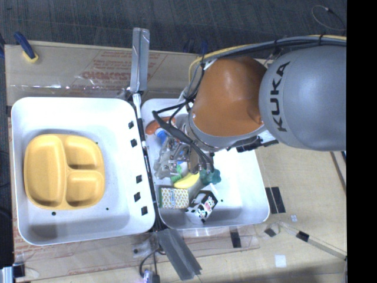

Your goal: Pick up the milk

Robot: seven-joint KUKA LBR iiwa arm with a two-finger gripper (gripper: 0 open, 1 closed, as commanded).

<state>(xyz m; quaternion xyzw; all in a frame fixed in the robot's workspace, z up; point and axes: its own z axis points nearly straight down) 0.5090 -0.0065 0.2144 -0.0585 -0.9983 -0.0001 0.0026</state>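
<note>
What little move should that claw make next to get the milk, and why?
Probably slide toward the bin's near edge. The claw sits over the clutter by the yellow item, while the cow-patterned milk carton lies beyond it, untouched, beside the checkered packet.

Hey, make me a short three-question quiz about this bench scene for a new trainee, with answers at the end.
1. True or false: the yellow divided tray lies in the left bin.
2. Which bin holds the milk carton with black cow spots?
A. left
B. right
C. neither
3. Fill in: the arm hangs over the ___ bin.

Key: 1 true; 2 B; 3 right.
</note>
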